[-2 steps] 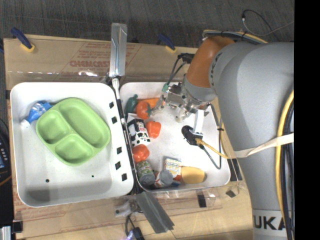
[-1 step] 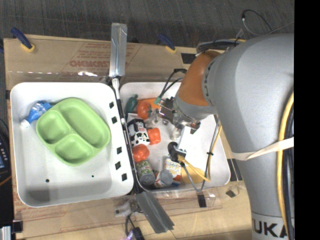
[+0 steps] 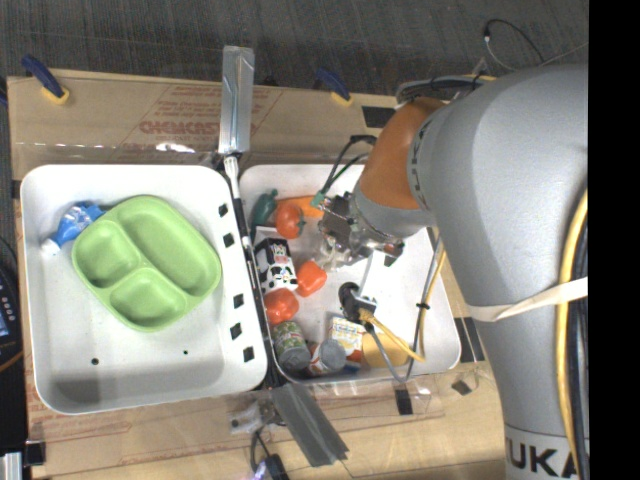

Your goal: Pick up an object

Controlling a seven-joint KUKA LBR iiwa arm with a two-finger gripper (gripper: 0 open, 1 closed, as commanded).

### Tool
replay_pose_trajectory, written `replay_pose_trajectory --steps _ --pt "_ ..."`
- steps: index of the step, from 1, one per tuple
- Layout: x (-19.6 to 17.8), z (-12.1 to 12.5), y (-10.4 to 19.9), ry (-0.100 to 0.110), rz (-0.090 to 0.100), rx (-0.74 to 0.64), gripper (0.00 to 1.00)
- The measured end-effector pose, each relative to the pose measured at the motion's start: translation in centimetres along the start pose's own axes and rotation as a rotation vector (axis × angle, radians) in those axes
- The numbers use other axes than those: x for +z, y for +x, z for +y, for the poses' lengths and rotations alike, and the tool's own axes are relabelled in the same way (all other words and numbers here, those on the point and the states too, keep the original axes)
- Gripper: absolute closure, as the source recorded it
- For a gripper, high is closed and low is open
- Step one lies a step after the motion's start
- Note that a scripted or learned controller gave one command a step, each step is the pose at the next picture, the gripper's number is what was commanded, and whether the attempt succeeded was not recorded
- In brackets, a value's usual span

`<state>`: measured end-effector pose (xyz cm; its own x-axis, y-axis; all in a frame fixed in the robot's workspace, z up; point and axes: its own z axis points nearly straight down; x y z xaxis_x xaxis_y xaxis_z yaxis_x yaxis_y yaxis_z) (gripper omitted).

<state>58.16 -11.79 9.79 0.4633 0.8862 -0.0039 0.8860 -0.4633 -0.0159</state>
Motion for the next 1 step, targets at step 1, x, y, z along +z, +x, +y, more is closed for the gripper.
replay_pose_trajectory --steps 1 --pt "-7.33 1.47 -5.48 -0.01 0.002 0.145 1.0"
